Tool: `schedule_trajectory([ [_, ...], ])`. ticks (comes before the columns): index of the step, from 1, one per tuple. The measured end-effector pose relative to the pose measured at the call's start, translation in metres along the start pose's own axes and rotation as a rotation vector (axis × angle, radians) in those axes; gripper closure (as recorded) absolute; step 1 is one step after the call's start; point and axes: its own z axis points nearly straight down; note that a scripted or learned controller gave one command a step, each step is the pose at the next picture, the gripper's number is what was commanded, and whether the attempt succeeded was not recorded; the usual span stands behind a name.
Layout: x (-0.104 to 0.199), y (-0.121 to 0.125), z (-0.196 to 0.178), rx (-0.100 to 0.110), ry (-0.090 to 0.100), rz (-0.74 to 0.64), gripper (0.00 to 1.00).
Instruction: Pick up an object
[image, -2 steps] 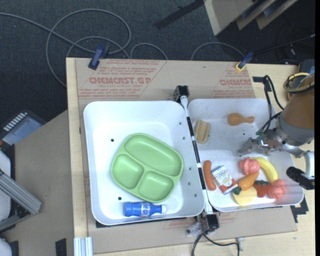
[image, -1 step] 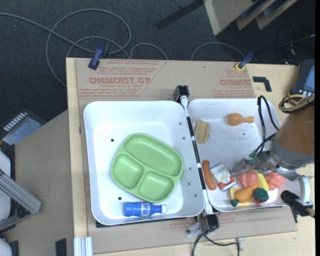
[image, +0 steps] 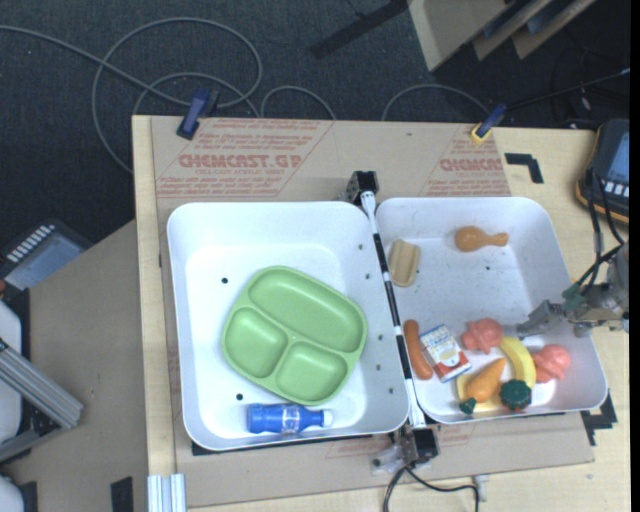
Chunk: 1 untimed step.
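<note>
The right bin (image: 520, 215) holds a pile of toy food at its near side: a banana (image: 518, 357), a carrot (image: 484, 380), a broccoli piece (image: 515, 394), a pink piece (image: 482, 334), a reddish round piece (image: 551, 360), a small carton (image: 442, 350) and a sausage (image: 414, 350). A drumstick (image: 480, 238) and a bread slice (image: 403, 262) lie farther back. My gripper (image: 553, 314) reaches in low over the bin's right side, just above and right of the banana. It looks small and dim here, and I see nothing held in it.
In the left bin (image: 190, 250) a green divided plate (image: 293, 334) lies in the middle, with a blue bottle (image: 287, 418) on its side near the front wall. Clamps and a black divider hinge (image: 364, 185) sit between the bins.
</note>
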Motion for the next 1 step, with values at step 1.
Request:
schedule_trajectory([
  [1,0.0245,0.0348,0.0533,0.001,0.001,-0.001,0.0],
])
